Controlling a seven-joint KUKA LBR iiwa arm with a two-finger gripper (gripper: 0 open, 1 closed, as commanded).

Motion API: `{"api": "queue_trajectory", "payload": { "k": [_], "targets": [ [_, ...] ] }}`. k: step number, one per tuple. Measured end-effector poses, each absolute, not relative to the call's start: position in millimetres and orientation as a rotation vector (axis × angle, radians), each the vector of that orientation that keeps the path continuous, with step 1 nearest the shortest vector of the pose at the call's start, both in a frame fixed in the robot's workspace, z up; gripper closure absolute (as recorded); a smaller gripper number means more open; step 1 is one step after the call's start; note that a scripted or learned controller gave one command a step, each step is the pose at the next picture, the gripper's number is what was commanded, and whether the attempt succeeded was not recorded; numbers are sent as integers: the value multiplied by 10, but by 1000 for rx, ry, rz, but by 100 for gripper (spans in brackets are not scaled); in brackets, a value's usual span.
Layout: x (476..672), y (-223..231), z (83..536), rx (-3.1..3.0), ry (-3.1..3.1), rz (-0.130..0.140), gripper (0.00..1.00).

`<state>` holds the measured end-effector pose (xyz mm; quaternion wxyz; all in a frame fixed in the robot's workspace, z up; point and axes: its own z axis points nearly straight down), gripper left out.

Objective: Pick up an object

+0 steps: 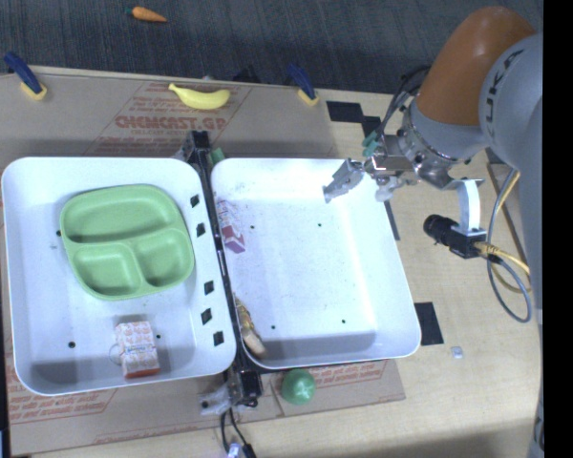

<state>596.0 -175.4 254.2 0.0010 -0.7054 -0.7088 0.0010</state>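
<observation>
The jaws [344, 181] are hanging over the right bin's [315, 346] upper right corner, and I cannot tell whether they are spread or closed; nothing is showing between them. By my judgement the task is barely starting: nothing is lifted, and choosing, descending, closing and raising are all waiting.

The likeliest thing to take is the red carton [231, 225], lying flat against the right bin's left wall, well apart from the jaws. Its long axis is running roughly along that wall, top toward the bin's far edge. A tan piece [249, 334] is lying at the right bin's lower left corner, its long axis also along the wall.

Left of the right bin, a green tray [126, 240] and a small box [137, 347] are sitting in the other bin [24, 275].
</observation>
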Motion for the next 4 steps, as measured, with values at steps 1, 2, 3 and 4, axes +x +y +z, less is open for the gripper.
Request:
{"api": "queue_trajectory", "payload": {
  "k": [1, 2, 3, 4],
  "targets": [
    [6024, -2111, 915, -2215, -2226, 3, 0],
    [5756, -2116, 1532, -2219, -2225, 0, 0],
    [6142, -2107, 1653, -2216, -2226, -1, 0],
    [6151, -2098, 907, -2211, -2227, 5, 0]
  ]
}}
